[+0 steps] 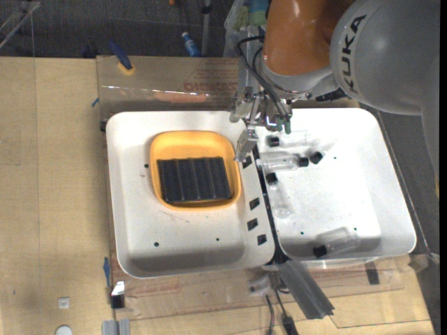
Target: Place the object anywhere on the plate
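The gripper (246, 147) hangs over the seam between the bins; whether its fingers are spread cannot be told. Just left, the yellow plate (225, 145) carries a black ridged object (193, 179).

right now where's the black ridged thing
In the camera view, the black ridged object lies on the yellow plate in the left bin, left of the divider between bins.

Glossy yellow plastic plate (194, 143) (ribbed black slab (194, 179) inside), smooth white plastic bins (129, 187).
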{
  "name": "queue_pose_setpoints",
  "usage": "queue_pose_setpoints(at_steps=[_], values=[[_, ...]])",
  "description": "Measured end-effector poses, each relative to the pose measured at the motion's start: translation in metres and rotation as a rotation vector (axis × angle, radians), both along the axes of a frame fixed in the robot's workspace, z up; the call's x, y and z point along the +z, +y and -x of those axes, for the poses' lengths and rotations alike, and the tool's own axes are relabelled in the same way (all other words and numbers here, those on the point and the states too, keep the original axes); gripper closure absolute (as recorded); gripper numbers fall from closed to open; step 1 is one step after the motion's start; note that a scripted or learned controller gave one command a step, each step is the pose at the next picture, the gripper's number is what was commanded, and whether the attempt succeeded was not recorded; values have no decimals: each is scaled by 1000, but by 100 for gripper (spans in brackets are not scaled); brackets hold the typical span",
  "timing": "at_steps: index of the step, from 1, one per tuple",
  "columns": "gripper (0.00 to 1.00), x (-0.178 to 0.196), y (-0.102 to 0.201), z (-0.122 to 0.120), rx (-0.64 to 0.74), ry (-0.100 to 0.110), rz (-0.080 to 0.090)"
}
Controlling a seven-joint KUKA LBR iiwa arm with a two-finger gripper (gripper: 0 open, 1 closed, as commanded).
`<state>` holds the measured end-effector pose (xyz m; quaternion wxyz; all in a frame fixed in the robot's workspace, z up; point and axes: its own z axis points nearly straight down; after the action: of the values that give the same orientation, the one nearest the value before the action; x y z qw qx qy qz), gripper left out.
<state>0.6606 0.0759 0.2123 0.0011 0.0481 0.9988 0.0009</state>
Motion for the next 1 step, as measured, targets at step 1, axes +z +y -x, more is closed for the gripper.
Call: queue_pose_setpoints(at_steps=[1], values=[[0,20,-35,6,33,-5,0]])
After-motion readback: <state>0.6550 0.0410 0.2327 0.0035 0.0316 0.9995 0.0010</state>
